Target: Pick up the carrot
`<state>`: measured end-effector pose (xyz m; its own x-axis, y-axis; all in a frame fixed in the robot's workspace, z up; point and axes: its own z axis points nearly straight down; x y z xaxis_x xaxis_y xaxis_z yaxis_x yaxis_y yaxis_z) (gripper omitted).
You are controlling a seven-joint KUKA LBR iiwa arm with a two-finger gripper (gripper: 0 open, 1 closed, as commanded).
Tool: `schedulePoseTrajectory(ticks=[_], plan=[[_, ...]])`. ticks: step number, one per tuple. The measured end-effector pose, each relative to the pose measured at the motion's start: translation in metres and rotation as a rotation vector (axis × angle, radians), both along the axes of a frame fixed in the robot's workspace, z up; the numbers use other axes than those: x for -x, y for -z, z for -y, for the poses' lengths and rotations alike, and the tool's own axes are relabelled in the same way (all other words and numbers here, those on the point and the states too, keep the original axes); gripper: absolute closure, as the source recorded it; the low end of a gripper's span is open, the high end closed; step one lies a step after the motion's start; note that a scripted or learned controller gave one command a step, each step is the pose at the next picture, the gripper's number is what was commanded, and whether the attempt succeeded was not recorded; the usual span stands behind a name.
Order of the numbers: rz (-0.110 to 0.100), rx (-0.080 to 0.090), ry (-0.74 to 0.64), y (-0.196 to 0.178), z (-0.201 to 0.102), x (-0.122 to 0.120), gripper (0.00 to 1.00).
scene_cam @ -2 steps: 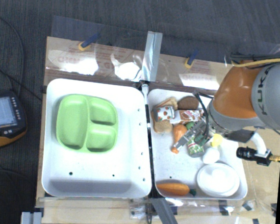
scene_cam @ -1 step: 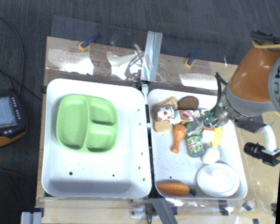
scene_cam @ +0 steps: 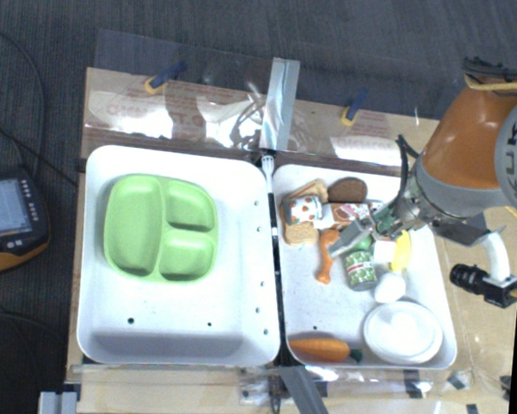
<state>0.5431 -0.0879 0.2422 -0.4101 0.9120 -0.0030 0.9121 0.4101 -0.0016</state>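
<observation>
The carrot point(scene_cam: 319, 348) is orange with a dark green end and lies flat along the front wall of the right bin point(scene_cam: 439, 264). My gripper point(scene_cam: 358, 233) hangs over the cluster of toy foods in the back half of that bin. It sits well behind the carrot and apart from it, just above a green can point(scene_cam: 360, 270) and beside a slim orange piece point(scene_cam: 326, 255). Nothing can be seen held in it.
Around the gripper lie a brown bread-like piece point(scene_cam: 346, 190), a red-and-white carton point(scene_cam: 306, 208), a yellow piece point(scene_cam: 401, 254) and a white egg point(scene_cam: 390, 287). A white bowl point(scene_cam: 401, 332) sits to the right of the carrot. The left bin point(scene_cam: 139, 313) holds a green divided plate point(scene_cam: 159, 227).
</observation>
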Motion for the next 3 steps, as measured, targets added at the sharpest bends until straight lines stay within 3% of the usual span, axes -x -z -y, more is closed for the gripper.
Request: schedulePoseTrajectory(ticks=[1,2,3], plan=[[-0.008,-0.002,-0.022,0.062,-0.034,-0.03,0.0],[0.009,0.002,-0.276,0.152,0.033,-0.016,0.0],[0.006,0.002,-0.185,0.152,0.018,-0.059,0.0]])
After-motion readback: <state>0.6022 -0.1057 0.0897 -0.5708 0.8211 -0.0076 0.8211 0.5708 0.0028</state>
